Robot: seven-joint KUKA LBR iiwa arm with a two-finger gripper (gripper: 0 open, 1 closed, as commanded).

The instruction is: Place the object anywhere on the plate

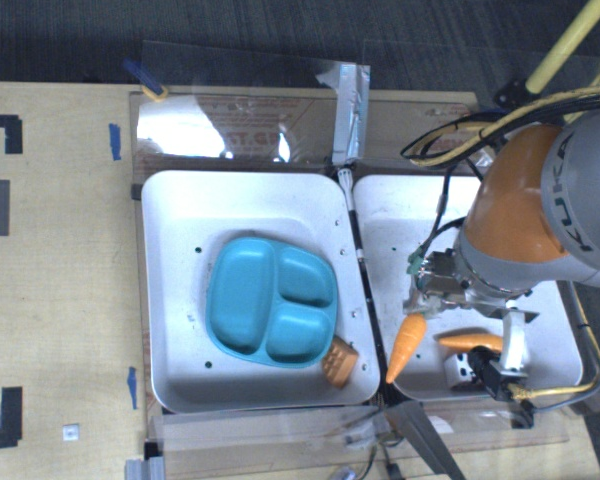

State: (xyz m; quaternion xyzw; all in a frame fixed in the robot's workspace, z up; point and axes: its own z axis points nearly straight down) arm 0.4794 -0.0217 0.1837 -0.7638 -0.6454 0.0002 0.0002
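A grey KUKA arm [540, 208] with a broad orange band reaches in from the right of the frame over the right-hand white bin [400, 208], its gripper [425, 303] hanging low in the centre-right, just above the thick end of an orange toy carrot [406, 346]. The carrot, smooth and tapered, stands tilted with its tip down toward the bin's lower left corner, close to the divider between the bins; whether the fingers are clamped on it or merely touching its top cannot be told from this angle. A second orange piece [470, 341], flatter and elongated, lies just right of the carrot in the lower part of the same bin, near a small white and black fitting. In the left bin [170, 268], a glossy turquoise plate [270, 300] with three rounded compartments sits at centre, and a small brown, cork-like cylinder [340, 361] rests on the bin floor touching the plate's lower right rim. The raised wall between the two bins stands between carrot and plate. Black and yellow cables [460, 133] loop over the upper right, a clear plastic sheet [240, 128] lies behind the bins, and pale wood bench [55, 268] with blue tape marks fills the left.
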